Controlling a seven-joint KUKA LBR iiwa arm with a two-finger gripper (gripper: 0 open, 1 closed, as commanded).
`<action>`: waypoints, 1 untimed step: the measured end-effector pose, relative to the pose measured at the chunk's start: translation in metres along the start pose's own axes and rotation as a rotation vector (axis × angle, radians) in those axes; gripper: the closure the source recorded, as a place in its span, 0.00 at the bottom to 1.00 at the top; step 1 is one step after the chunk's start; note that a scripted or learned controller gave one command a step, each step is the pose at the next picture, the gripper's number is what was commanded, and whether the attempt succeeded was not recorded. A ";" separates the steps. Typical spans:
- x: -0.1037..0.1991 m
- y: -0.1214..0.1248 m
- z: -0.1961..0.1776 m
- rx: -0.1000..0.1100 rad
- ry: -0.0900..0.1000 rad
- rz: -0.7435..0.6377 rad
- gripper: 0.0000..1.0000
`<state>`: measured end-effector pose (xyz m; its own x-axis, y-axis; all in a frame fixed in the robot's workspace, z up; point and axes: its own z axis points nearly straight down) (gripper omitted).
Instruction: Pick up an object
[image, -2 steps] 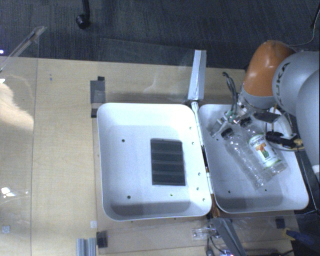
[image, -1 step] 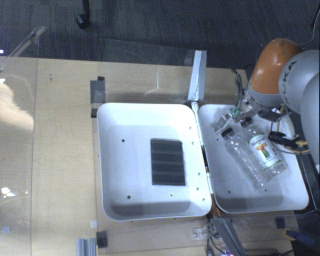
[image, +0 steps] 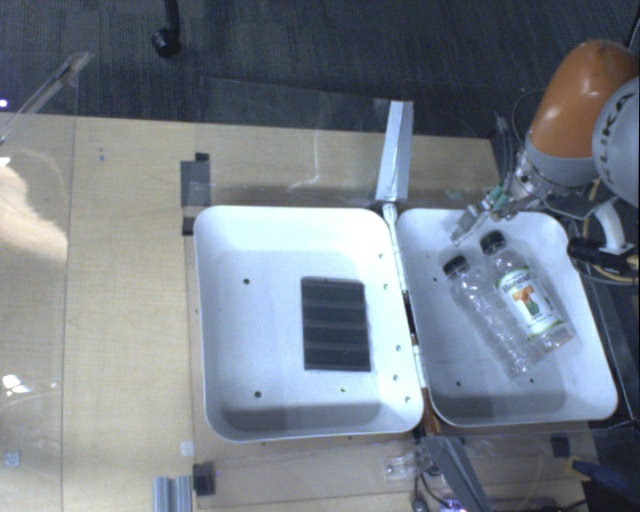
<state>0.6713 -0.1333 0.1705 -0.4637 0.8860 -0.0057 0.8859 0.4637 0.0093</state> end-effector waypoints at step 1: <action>0.067 -0.016 -0.039 0.000 0.002 -0.282 0.00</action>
